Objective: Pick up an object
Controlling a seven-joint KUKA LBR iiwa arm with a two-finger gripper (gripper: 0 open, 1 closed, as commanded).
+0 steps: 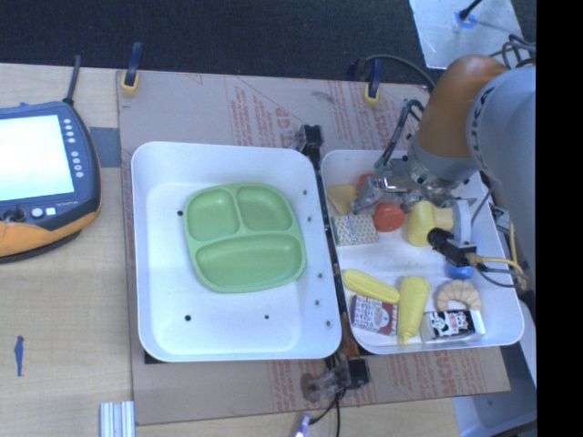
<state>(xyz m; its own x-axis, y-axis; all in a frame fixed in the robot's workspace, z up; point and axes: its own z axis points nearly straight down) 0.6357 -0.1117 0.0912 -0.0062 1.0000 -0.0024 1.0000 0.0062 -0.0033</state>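
1. We judged the gripper (381,192) was in the approach step, low over the right bin's (510,321) far end.
2. Its opening we could not tell.
3. The red ball (390,217) lay just beside it; next called for closing squarely on it.

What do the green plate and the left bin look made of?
Green plate: looks like moulded plastic, matte to satin; uniform pale green, soft rounded dividers, only faint sheen. Left bin: likely thin formed plastic, smooth semi-gloss white; rounded corners and a raised rim, a few dark dots on its floor. Neither can be confirmed from the look alone.
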